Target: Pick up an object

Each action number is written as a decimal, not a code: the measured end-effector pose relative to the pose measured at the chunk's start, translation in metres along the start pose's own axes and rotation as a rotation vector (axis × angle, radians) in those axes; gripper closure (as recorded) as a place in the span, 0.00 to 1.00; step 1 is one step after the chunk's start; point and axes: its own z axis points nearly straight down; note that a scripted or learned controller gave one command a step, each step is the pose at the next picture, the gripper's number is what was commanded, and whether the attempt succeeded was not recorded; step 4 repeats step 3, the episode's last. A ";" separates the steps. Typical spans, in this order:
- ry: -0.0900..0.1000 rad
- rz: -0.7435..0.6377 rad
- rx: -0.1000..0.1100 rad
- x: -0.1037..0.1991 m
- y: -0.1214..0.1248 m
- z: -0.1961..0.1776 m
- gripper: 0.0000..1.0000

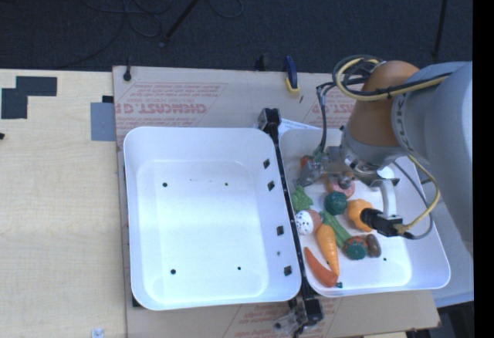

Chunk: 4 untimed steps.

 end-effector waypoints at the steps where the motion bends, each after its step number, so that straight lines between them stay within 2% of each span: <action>1: 0.001 0.001 0.002 0.013 0.032 0.001 0.00; 2: -0.002 0.002 0.001 0.011 0.032 -0.012 1.00; 3: 0.004 0.000 0.004 0.034 0.031 -0.126 1.00; 4: 0.004 0.000 0.004 0.034 0.031 -0.126 1.00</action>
